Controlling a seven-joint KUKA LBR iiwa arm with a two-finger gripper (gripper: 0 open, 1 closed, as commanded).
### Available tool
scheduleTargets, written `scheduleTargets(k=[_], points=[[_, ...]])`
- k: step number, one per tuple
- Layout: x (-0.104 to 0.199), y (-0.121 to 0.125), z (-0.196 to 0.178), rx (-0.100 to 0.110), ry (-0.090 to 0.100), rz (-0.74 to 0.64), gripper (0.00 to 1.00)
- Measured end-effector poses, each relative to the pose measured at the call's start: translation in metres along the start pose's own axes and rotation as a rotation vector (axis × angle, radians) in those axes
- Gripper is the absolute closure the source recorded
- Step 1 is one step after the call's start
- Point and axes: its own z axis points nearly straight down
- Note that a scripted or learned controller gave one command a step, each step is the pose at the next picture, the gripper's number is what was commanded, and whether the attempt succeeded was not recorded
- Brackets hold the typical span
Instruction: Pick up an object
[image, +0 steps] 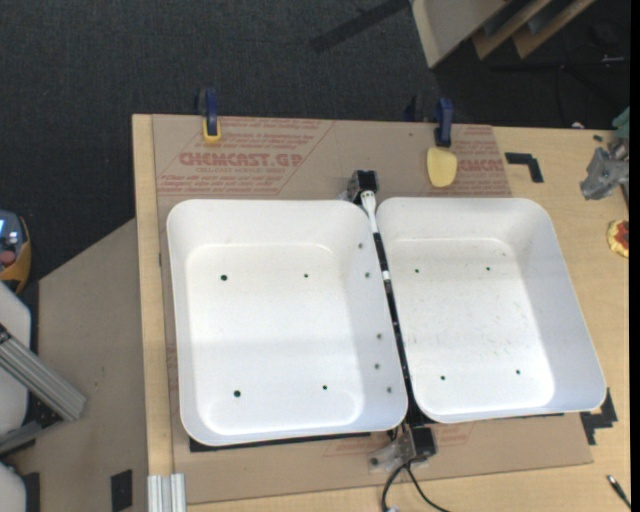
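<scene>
Red print on the brown board (150, 300) read "CHEMCAST G.P", just beyond the far rim of the left bin (190, 330). The right bin (560, 300) touched that bin along a black seam strip (385, 290). A yellow piece (441, 166) lay beyond the right bin's far rim, under a blue clamp (443, 118), its long axis pointing away from the bin.

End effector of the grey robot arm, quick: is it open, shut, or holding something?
Two-finger end effector: its state cannot be told from this camera view.
</scene>
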Motion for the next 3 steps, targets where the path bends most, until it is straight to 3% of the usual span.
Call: scheduleTargets(k=[1,2,3], points=[[0.106,0.009,0.036,0.010,0.011,-0.017,1.00],[0.065,0.019,-0.016,-0.002,0.003,-0.005,1.00],[0.121,0.049,0.051,0.012,0.010,-0.012,1.00]])
